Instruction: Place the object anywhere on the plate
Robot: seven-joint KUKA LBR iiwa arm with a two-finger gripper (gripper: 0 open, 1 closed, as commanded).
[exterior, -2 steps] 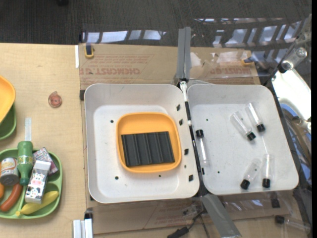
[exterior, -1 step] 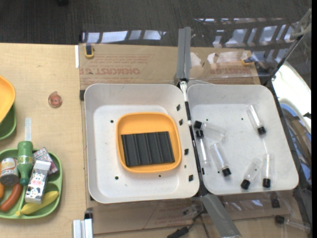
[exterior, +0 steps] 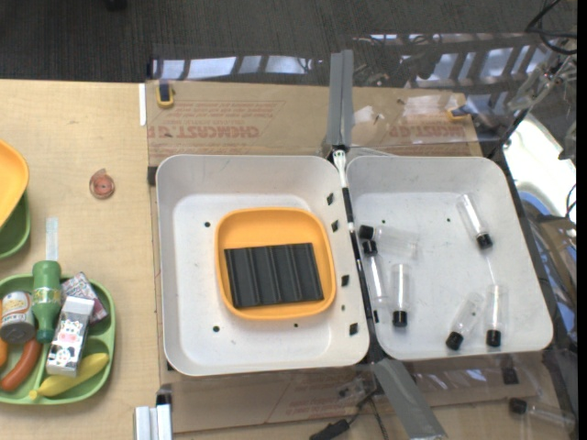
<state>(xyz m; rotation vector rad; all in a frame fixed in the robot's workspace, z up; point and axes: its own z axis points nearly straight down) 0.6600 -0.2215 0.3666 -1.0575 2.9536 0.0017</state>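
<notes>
An orange plate (exterior: 273,227) with a dark ribbed insert sits in the middle of the left white bin (exterior: 183,273). The right white bin (exterior: 523,246) holds several clear plastic tubes with black caps: one near the back right (exterior: 474,220), one lying along the left wall (exterior: 371,269), one near the front centre (exterior: 399,293), and two at the front right (exterior: 464,322) (exterior: 493,314).
A metal divider post (exterior: 340,99) rises behind the seam between the bins. Cardboard lies under both bins. On the wooden table to the left stand a green tray (exterior: 101,356) of toy food and a yellow dish (exterior: 9,186).
</notes>
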